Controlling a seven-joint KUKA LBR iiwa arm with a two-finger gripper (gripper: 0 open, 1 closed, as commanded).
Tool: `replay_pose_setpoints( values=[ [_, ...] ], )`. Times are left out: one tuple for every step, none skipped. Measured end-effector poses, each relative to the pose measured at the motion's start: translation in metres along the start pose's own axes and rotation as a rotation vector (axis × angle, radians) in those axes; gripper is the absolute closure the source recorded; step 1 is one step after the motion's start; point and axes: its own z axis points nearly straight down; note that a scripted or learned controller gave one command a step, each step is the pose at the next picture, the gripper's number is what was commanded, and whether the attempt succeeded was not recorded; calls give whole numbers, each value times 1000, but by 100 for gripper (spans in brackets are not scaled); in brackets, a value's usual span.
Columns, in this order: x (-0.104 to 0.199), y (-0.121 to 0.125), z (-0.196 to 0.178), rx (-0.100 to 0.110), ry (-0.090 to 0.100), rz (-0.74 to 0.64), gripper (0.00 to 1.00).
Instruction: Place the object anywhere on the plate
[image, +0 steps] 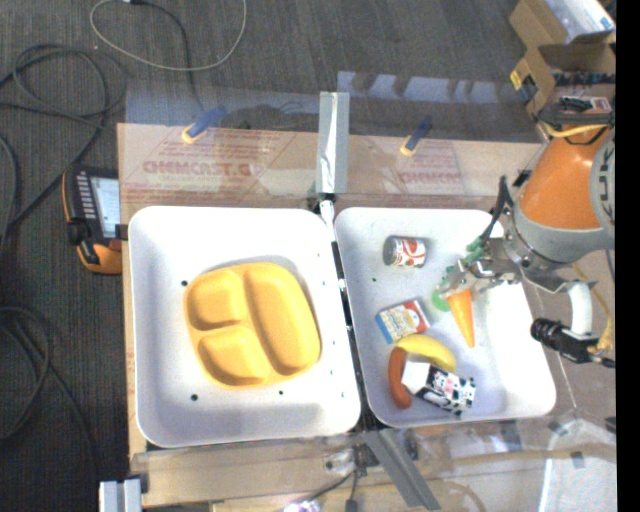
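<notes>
Carrot (462, 312) lies in the right bin (520, 395) beneath the gripper (478, 272), its grip impossible to tell, far from the yellow plate (255, 322).

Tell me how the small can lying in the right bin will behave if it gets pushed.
The can lies on its side, so it will probably roll rather than slide. It looks small and toy-like, so likely light and easily knocked. Bare bin floor surrounds it, so little would stop it before the wall.

The bench (250, 160) had two shallow white bins sitting right next to each other, left bin (160, 400) and right bin (525, 390), edges pretty much touching.
</notes>
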Motion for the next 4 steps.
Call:
replay_pose_setpoints(
  values=[
    [82, -4, 10, 1, -1, -143, 100],
    [131, 36, 11, 2, -2, -78, 100],
    [201, 7, 11, 3, -3, -100, 100],
    [201, 7, 11, 3, -3, -99, 0]
  ],
)
